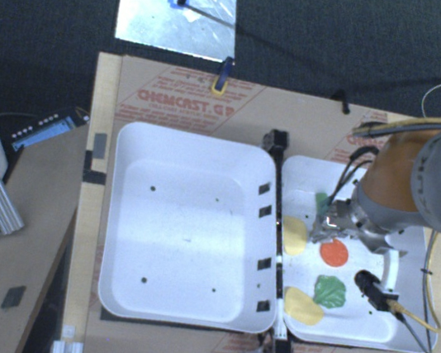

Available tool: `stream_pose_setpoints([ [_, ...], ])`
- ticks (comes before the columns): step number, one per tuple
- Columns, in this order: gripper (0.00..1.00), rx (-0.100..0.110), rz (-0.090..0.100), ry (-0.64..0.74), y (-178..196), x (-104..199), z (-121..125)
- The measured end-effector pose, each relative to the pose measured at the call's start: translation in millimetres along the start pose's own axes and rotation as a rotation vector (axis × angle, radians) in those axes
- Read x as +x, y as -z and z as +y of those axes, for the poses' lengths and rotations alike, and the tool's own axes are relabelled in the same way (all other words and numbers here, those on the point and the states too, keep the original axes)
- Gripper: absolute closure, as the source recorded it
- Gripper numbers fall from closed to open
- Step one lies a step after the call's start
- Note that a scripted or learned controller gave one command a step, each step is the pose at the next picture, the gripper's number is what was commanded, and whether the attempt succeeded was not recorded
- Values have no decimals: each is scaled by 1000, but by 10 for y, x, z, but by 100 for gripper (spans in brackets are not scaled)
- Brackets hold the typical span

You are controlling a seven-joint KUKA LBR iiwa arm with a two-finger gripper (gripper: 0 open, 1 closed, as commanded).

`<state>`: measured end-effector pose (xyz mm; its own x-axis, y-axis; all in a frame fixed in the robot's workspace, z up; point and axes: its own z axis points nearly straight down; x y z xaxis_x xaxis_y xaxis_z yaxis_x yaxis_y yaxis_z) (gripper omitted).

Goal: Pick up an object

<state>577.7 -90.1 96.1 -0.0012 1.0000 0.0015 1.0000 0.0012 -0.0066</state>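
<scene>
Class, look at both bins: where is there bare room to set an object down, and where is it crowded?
The left bin offers bare floor wall to wall. The right bin is crowded: gripper, orange disc, green piece, two yellow pieces.

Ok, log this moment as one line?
phase: reaching | gripper: low in right bin, above orange disc | nearby: yellow piece, green piece | grasp: unconfirmed

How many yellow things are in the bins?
2, both in the right bin: one yellow piece by the divider, one yellow piece near the front edge. The arm may hide more.
</scene>
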Motion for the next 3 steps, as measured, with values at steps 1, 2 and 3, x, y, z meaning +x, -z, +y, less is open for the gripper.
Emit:
stream_pose_setpoints([
  [1, 100, -3, 0, -1, -133, 55, -415],
  [2, 100, -10, -3, 0, 22, -122, -194],
  [3, 100, -11, -3, -1, 458, -314, -195],
])
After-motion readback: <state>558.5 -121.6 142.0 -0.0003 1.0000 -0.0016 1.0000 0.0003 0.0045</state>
